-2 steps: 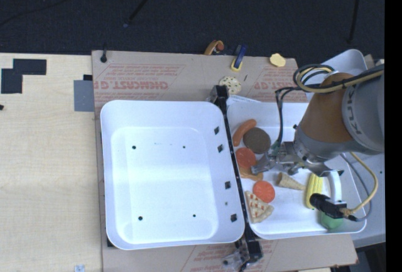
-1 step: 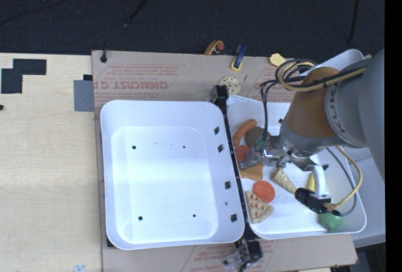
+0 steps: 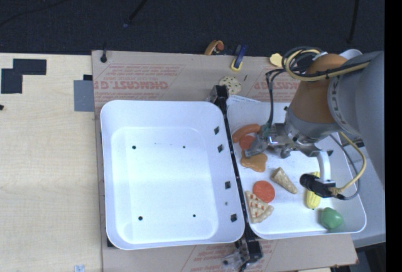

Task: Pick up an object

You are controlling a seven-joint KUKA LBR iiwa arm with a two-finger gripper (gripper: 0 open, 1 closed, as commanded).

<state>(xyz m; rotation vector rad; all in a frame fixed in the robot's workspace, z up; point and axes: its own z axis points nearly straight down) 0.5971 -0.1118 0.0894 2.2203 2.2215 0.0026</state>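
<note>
Dark carpet runs behind the bench, where cardboard (image 3: 157,79) printed with mirrored lettering I can't read lies under two white bins. From the camera view, my gripper (image 3: 257,146) reaches low into the right bin (image 3: 352,217), just over the orange piece (image 3: 246,134) and tan piece (image 3: 255,163); I judge those its targets. Whether it's open, or gripping anything, I cannot tell. Below it lie a red disc (image 3: 264,191) and waffle wedge (image 3: 257,207).

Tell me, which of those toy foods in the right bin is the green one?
The round green piece in the bin's near right corner, beside the yellow corn. The others are orange, red, tan or yellow.
</note>
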